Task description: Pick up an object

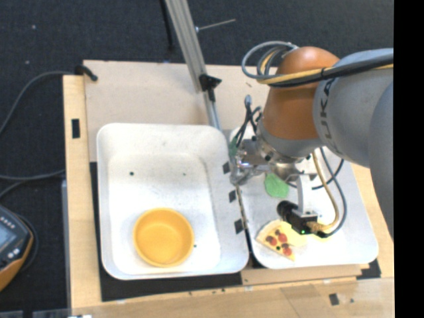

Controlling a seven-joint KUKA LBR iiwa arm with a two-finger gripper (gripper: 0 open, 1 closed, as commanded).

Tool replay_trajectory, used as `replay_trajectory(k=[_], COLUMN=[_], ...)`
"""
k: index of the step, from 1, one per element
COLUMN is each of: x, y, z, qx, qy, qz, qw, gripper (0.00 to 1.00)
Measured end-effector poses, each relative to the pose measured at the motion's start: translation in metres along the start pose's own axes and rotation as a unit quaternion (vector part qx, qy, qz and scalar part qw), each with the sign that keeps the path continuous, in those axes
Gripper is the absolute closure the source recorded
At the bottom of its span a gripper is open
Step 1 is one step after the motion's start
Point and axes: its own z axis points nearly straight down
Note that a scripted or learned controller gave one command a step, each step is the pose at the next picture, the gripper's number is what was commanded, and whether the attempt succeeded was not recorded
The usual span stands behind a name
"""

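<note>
Gripper [246, 165] by right bin [358, 238]; dark floor [66, 18]

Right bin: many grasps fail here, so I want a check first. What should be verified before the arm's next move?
1. Targets in the right bin: ok, a green piece and a pizza slice lie there.
2. Green piece in plain sight: not ok, the arm covers part of it.
3. Pizza slice away from the rim: not ok, it lies close to the front rim.
4. Gripper centred on a target: not ok, it sits by the bin's left wall, beside the green piece.
5. Bowl out of the way: ok, it lies in the left bin.
</note>
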Motion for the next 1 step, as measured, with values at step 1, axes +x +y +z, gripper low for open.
replay_trajectory(k=[1], x=[0.0587], y=[-0.0153], z=[-0.0089], qx=[0.000], qy=[0.000], qz=[-0.001], qw=[1.0000], gripper=[1.00])
